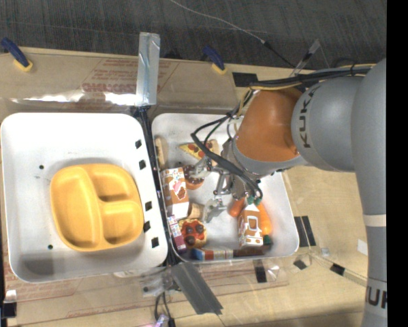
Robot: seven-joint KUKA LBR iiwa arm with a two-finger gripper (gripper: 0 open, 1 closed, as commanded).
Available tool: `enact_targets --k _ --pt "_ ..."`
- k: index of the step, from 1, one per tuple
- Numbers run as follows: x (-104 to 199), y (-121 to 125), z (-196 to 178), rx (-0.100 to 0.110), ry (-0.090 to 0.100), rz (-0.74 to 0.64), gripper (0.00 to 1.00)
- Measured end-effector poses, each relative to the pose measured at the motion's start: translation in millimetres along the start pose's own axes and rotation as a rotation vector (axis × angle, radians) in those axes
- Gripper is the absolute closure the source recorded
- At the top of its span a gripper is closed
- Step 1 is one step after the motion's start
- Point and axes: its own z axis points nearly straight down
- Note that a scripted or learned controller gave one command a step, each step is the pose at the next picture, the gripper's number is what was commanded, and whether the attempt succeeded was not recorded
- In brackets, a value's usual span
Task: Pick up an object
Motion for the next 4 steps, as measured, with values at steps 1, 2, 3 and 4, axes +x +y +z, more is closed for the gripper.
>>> enact_targets --k 1,2,3,4 --pt "-3 1 -12 0.003 -0.008 -0.009 1.0" --pt "-45 52 -146 0.002 -0.013 0.028 1.0" --pt "-42 51 -140 0.001 -0.001 0.03 0.0" --pt "56 -8 -96 0.001 0.007 0.006 0.0"
